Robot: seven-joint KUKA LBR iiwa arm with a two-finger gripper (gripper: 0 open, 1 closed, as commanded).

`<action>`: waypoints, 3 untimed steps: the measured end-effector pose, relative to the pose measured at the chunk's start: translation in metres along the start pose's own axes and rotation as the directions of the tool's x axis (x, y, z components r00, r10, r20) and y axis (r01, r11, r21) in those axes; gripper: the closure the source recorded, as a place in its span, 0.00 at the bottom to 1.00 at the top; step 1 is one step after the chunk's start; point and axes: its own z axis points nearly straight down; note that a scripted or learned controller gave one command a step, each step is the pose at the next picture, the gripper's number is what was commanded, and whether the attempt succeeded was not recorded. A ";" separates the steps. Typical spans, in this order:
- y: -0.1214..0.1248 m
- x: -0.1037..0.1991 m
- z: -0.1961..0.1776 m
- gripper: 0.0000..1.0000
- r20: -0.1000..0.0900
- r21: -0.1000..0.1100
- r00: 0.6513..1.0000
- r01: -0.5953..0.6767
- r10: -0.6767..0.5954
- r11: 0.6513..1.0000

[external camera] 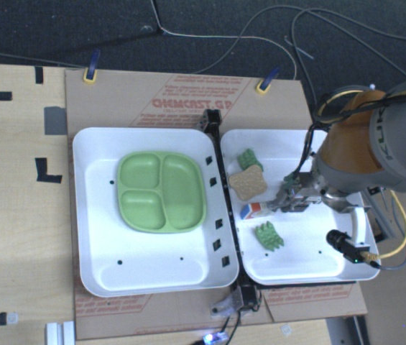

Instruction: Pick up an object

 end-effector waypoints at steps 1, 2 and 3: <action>0.006 -0.002 -0.063 1.00 0.005 0.017 1.000 -0.001 0.001 1.000; 0.009 -0.002 -0.116 1.00 0.004 0.017 1.000 -0.001 0.001 1.000; 0.012 0.054 -0.101 1.00 0.001 0.024 1.000 0.003 -0.003 1.000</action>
